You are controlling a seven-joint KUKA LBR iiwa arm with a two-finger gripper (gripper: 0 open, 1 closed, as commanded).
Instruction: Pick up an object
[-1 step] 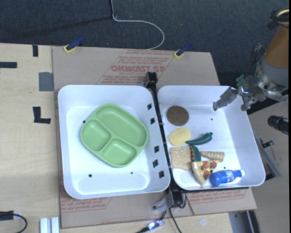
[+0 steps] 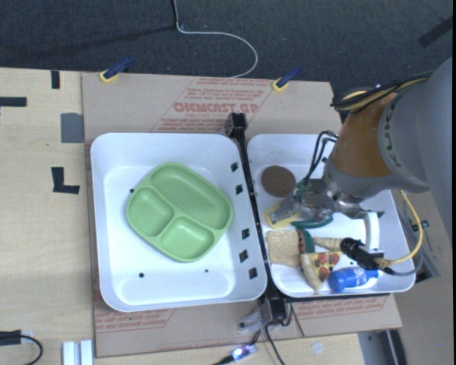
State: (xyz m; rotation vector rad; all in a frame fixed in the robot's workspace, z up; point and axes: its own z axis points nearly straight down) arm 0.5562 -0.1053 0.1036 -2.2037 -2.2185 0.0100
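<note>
Gripper (image 2: 298,210) is low in the right bin (image 2: 380,147), over its middle, arm entering from the right. Landmark: gripper. Whether it is released or clenched cannot be told from here; nothing is seen gripped.

Objects relative to gripper:
- brown round disc (image 2: 277,179): just up and to the left, near.
- yellow piece (image 2: 277,217): directly at the tip, left side, touching or nearly so.
- tan cracker-like slab (image 2: 284,247): just below.
- pizza slice toy (image 2: 317,267): below, long axis running toward the bin's near wall.
- blue object (image 2: 348,280): below and right, farther off.

Left bin (image 2: 106,166) holds a green divided plate (image 2: 179,211), well apart to the left.

Judgement: the yellow piece is the closest candidate; the move likely needs only a short descent.
</note>
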